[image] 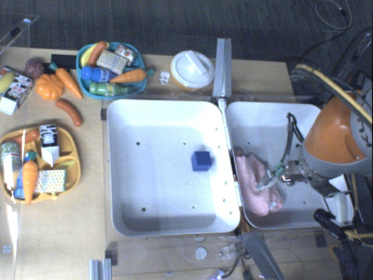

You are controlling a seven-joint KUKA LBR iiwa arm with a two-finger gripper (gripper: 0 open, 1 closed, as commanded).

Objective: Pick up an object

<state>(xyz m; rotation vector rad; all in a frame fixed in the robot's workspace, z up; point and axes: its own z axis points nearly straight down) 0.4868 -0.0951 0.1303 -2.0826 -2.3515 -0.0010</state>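
A small blue cube [201, 160] lies near the right side of the left bin [134, 156]. A soft pink object [254, 185] lies against the left wall of the right bin [256, 121], towards its front. My gripper [270, 178] is low in the right bin, at the pink object's right edge and touching or just above it. The arm's orange band [332, 136] rises behind it at the right.
A blue bowl of toy food [111, 70] and a white lidded tub [193, 67] stand behind the left bin. A yellow tray of toys [38, 165] and loose toy vegetables [58, 86] lie to the left. A black cable [289, 139] hangs by the wrist.
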